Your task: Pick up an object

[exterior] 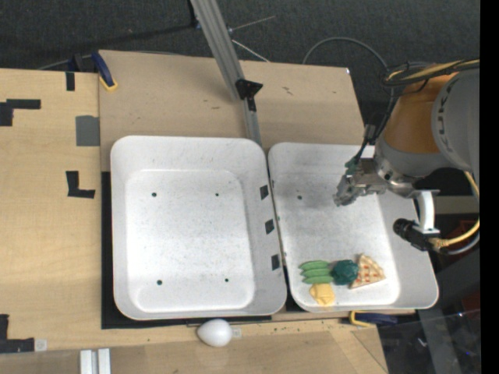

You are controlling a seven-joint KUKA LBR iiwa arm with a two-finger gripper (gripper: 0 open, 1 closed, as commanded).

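Grey fingers (345,197) are hanging over the right bin (327,232), away from the toy food (341,273); I cannot tell if they are open.

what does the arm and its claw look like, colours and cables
The arm is bulky, rounded and grey, with an orange band above the wrist. Thin yellow and dark cables run over its top and loop near its lower side. The claw is small, dark grey metal. A white bracket and black cylinder sit below the wrist.

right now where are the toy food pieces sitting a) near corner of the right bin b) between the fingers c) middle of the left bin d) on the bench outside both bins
a: the toy food pieces lie clustered in the near part of the right bin, with the gripper up above the bin's far half, apart from them.
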